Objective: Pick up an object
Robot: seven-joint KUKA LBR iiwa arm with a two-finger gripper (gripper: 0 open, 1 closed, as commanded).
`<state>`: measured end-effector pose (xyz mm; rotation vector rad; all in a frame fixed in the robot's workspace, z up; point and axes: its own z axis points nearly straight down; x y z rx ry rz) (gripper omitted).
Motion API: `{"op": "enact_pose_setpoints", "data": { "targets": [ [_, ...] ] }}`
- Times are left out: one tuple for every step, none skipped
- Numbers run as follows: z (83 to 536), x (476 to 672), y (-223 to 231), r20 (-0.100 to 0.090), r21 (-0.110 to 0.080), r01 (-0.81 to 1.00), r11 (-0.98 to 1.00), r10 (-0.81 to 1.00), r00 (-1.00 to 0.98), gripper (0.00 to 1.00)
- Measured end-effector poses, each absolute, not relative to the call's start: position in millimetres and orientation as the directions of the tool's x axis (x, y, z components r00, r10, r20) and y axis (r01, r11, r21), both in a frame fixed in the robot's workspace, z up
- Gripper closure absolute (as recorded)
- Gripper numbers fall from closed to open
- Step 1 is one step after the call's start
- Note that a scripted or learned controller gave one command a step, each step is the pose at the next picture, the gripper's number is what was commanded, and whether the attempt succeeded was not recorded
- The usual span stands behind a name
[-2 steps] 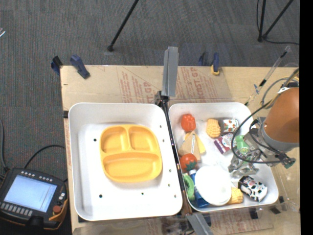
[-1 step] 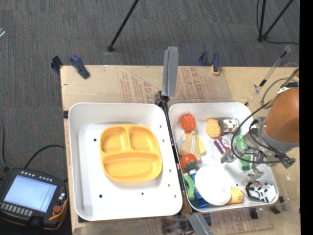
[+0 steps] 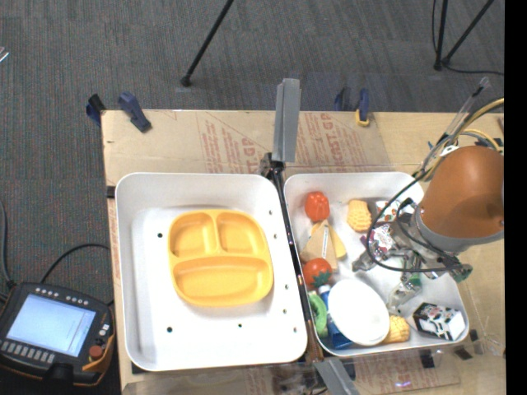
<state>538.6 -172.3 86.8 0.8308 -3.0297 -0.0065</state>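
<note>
A handheld control pendant (image 3: 53, 332) with a lit screen is seen at the lower left. Blue clamps (image 3: 132, 110) are fixed along the board's upper edge, and tripod legs (image 3: 212, 31) are seen above.

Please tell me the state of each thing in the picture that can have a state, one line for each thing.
yellow tray: upright, lying flat in the left bin, compartments bare
white plate: flat among the toys in the right bin
handheld screen: lit
gripper: low over the right bin, beside the white plate

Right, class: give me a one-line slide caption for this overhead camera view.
Grey KUKA arm reaches into the cluttered right white bin; a yellow compartment tray sits in the left white bin.
</note>
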Motion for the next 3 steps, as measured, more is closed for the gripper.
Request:
{"op": "enact_pose_setpoints", "data": {
  "targets": [
    [88.0, 547.2, -87.7, -0.003, 0.002, -0.496, 0.868, -0.496, -0.868, 0.0],
    [87.1, 554.9, -155.1, -0.002, 0.002, -0.64, 0.769, -0.64, -0.769, 0.0],
    [85.9, 544.1, -188.4, -0.022, 0.021, -0.832, 0.554, -0.832, -0.555, 0.0]
  ]
}}
